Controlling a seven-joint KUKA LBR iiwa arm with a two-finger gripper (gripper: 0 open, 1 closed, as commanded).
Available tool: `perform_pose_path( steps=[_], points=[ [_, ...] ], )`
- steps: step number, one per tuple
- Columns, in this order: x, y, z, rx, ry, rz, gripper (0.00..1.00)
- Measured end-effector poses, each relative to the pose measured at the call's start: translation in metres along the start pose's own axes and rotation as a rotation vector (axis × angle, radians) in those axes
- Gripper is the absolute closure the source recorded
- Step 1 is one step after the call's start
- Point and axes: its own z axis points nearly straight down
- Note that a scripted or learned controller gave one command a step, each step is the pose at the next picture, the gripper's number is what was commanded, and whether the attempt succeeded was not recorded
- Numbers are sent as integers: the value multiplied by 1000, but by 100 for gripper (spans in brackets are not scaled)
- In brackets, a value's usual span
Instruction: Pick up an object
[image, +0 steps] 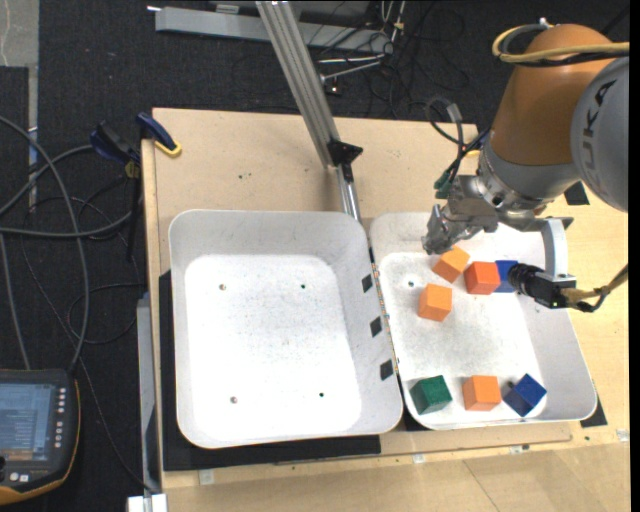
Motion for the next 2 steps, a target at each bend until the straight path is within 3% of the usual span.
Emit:
perform_pose_path(
  steps=[2],
  points=[
    [98,-54,25,3,0,-1,100]
  ],
)
